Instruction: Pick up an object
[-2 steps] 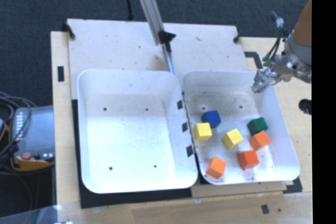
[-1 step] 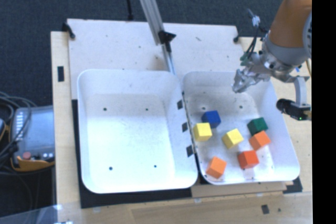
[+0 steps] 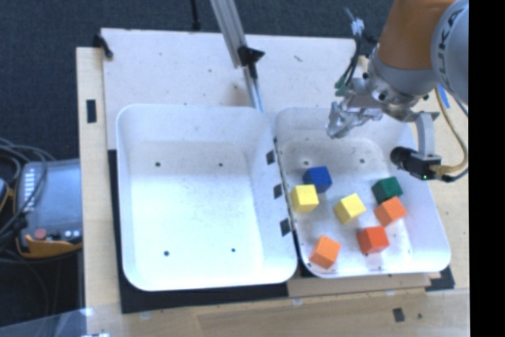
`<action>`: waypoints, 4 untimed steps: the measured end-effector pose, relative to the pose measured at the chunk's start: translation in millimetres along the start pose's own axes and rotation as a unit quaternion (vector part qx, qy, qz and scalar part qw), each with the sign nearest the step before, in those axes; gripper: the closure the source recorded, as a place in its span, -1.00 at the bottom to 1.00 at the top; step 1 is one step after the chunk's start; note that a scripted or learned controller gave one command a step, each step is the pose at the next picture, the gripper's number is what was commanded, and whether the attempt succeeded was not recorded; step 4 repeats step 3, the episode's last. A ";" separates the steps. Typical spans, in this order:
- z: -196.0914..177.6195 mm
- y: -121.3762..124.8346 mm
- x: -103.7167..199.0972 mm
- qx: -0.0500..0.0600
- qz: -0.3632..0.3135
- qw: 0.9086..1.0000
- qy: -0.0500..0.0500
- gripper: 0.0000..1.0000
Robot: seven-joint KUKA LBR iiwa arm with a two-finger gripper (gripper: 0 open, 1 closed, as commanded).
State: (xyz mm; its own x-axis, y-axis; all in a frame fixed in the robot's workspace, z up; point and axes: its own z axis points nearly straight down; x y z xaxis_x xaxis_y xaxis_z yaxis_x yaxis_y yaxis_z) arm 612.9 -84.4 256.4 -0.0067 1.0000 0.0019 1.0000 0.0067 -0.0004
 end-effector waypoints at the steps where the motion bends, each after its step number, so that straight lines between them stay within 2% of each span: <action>1: 13.1 -9.5 51.7 0.001 0.000 1.000 0.000 1.00; 2: 13.9 -4.5 100.5 -0.001 0.000 1.000 0.000 1.00; 3: 26.1 -14.3 152.0 0.001 0.000 1.000 0.000 1.00; 4: 26.1 -14.3 152.0 0.001 0.000 1.000 0.000 1.00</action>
